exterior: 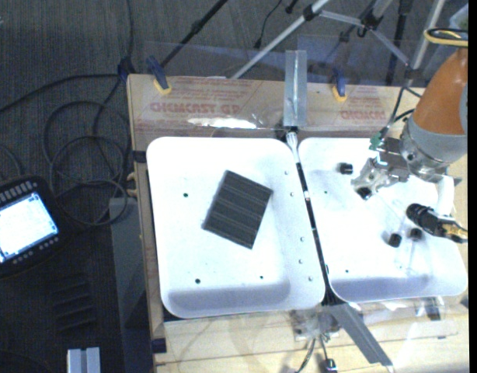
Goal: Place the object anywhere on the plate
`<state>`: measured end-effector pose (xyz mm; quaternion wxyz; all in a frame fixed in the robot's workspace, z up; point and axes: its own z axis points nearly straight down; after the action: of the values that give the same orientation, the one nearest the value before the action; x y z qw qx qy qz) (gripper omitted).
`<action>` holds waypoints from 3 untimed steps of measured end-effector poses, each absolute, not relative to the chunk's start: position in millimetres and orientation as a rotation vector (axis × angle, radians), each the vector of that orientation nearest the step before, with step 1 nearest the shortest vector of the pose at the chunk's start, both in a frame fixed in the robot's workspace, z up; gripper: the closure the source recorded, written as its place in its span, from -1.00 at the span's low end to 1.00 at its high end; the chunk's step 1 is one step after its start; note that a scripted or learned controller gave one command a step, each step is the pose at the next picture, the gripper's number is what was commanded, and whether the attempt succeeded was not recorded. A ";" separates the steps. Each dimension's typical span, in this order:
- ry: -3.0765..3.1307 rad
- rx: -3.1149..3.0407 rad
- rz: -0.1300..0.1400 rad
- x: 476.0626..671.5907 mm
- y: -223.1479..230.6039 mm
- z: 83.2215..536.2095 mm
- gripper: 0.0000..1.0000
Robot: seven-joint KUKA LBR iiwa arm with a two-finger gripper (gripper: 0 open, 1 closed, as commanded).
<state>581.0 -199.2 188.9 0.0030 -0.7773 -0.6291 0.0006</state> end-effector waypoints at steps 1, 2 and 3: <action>-2.161 -2.273 0.008 608.3 -139.3 165.0 1.00; -2.397 -2.075 0.030 649.1 -124.3 138.5 1.00; -2.407 -2.065 0.010 653.6 -113.4 156.7 1.00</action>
<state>653.6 -113.4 156.7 -0.0150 -0.6511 -0.7589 0.0031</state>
